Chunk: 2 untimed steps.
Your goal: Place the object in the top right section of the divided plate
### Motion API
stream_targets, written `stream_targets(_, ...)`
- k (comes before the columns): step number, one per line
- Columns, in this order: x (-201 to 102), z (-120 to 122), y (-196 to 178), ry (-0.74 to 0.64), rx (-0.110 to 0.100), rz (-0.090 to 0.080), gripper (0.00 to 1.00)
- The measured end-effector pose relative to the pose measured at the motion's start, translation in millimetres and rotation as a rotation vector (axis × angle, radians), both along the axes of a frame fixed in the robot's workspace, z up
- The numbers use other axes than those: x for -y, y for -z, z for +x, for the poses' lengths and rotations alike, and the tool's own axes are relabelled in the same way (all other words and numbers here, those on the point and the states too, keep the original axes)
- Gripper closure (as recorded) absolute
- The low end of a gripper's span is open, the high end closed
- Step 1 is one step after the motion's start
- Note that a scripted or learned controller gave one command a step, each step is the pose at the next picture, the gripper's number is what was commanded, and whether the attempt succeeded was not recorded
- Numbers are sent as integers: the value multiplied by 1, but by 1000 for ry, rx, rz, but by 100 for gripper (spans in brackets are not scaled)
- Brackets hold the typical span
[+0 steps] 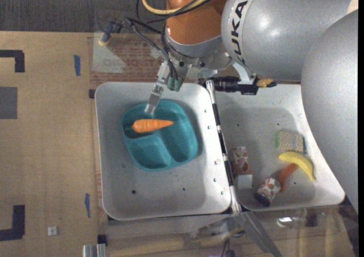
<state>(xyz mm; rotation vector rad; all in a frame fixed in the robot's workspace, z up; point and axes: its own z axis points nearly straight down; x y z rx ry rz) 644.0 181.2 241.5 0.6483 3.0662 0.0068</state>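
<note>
Already carrot (152, 125) lies across divided plate (162, 133), upper section, left bin (114, 153). End effector (153, 101) sits at carrot's 12 o'clock, touching or just above; you cannot tell finger state. Remaining, by my judgement: confirm correct section, retreat.

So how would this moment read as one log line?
carrot: lying in teal divided plate | gripper: above carrot | plate: left bin

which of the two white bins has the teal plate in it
The left bin holds the teal divided plate; the right bin holds only small loose items.
</note>
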Motion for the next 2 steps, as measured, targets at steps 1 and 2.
stream_targets(1, 0, 2, -12, 2, 9, 3, 100)
stream_targets(2, 29, 16, -100, -21, -1, -1, 100)
